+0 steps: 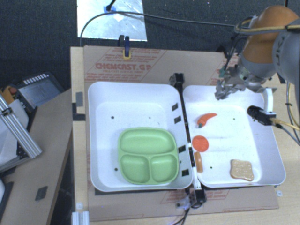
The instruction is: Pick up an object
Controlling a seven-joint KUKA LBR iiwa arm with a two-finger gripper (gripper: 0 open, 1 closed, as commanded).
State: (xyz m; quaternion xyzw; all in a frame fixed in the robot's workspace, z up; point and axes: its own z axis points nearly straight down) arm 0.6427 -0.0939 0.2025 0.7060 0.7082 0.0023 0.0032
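The right bin (pixel 267 144) holds a red-orange chili pepper (pixel 206 119) near its back left, a round orange slice (pixel 200 143) below it, a small sausage (pixel 198 162) along the left wall, and a slice of toast (pixel 242 169) at the front right. My gripper (pixel 224 93) hangs over the back edge of the right bin, above and to the right of the pepper, apart from every item. Nothing shows between its fingers.
The left bin (pixel 103 107) holds a green divided plate (pixel 147 154) at its front. A black clamp (pixel 178 79) sits where the bins meet at the back. A black cable fitting (pixel 260 114) juts over the right bin's right side.
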